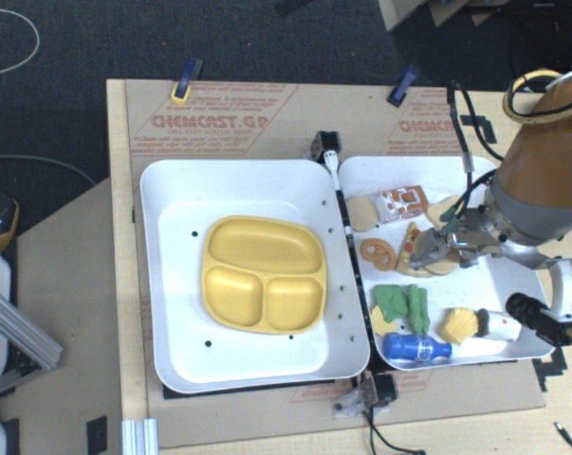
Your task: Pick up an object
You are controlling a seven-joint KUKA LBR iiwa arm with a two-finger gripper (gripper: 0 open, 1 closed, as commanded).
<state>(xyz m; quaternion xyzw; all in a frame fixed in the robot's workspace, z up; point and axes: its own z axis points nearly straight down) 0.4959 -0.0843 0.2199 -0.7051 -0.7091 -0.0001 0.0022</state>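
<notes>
My gripper [426,250] hangs low over the middle of the right bin [523,282], reaching in from the right. Its tip is above a small red and tan item [411,243] and partly hides it. Just left of that lies a brown pretzel [378,252]. A small printed box [403,203] and a tan round piece [362,212] lie at the bin's far side. Along the near side are a green leafy piece [402,303], a blue bottle [415,349] and a yellow shell-shaped piece [461,325].
The left bin [167,254] holds a yellow divided plate [263,273]. The bins' shared rim [347,254] runs just left of the pretzel. A white and black item [518,316] lies at the right bin's near right corner. Cables [466,131] hang behind the arm.
</notes>
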